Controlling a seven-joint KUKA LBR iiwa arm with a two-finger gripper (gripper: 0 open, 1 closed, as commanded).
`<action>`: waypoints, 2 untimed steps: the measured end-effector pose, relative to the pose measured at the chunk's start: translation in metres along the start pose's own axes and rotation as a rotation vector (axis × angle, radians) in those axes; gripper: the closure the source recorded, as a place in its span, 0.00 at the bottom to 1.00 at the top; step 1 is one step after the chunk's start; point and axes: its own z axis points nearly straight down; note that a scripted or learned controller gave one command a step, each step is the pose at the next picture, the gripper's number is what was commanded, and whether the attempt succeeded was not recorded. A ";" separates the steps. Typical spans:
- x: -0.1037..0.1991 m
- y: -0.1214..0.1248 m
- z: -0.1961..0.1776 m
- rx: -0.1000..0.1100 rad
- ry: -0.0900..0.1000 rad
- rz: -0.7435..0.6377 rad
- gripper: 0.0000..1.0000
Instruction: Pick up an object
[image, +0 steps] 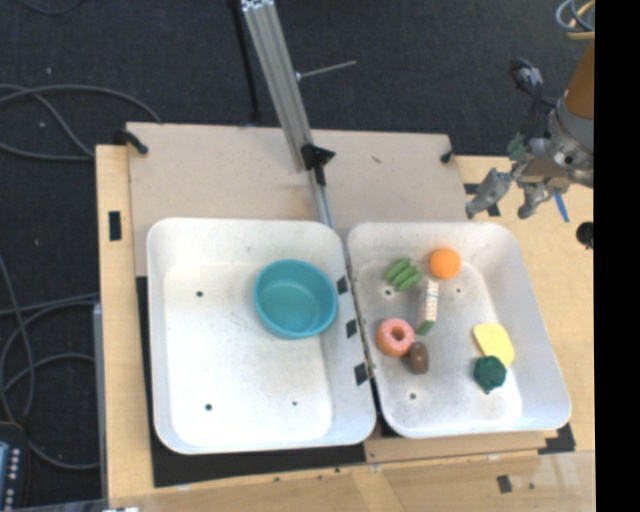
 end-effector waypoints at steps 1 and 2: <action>-0.001 0.000 0.000 0.001 -0.002 0.000 0.00; 0.000 -0.001 0.042 0.004 -0.001 0.001 0.00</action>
